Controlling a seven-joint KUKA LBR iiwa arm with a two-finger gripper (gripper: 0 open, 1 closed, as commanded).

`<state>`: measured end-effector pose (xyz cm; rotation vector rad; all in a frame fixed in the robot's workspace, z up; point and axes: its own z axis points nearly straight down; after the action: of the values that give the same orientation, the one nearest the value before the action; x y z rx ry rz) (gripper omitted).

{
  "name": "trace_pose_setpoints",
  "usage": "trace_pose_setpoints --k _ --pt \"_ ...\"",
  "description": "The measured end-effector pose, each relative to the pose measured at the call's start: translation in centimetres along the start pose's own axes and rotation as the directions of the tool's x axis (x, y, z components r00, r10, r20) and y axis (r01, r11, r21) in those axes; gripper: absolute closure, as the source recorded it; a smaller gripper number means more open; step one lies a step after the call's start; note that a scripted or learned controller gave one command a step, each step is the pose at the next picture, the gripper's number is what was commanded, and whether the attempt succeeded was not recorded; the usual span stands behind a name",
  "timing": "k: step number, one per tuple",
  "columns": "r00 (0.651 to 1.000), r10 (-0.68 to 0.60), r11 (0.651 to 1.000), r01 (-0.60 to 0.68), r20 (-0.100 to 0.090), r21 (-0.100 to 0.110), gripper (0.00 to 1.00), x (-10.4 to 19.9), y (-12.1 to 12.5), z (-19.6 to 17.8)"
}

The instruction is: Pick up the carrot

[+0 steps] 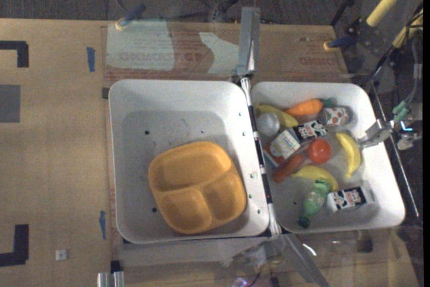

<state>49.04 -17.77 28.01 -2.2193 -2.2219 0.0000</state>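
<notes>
- Worktop (54, 165): pale wood, carrying two shallow white bins side by side.
- Left bin (127, 104): holds one item, an orange divided tray (196, 186) lying toward its near side.
- Right bin (376, 208): crowded with small toy foods, many touching or just beside one another.
- Hand (376, 135): a small grey piece at the right bin's right rim, near the banana; too small and blurred, so I cannot tell whether it is apart or together. Nothing is seen in it.
- Bananas: one curved at the right (349, 152), one at the far left (279, 115), a third lying near the middle (316, 173).
- Carrot (304, 107): at the far side of the right bin, lying slantwise, just beside the far-left banana and near a small carton (336, 115).
- Tomato (320, 151): mid-bin, near a milk carton (310, 130).
- Risk, as judged: the carrot sits hemmed by neighbours close to the far wall, so a descent slightly off could pinch the banana or carton instead, or nudge the carrot away against the wall.
</notes>
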Motion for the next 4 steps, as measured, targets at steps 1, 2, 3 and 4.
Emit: trace_pose_setpoints --k 1,2,3,4 --pt "0.987 -0.164 0.987 0.164 0.000 0.000 0.00 -4.6 4.6 9.0" --pt "0.979 -0.206 0.979 0.206 -0.004 -0.006 0.00 -2.6 6.1 19.3" --pt "0.979 -0.203 0.979 0.203 0.001 -0.010 1.00 -2.8 6.2 18.2" --pt "0.984 0.177 0.984 -0.177 0.001 -0.003 1.00 -1.1 2.4 8.4"
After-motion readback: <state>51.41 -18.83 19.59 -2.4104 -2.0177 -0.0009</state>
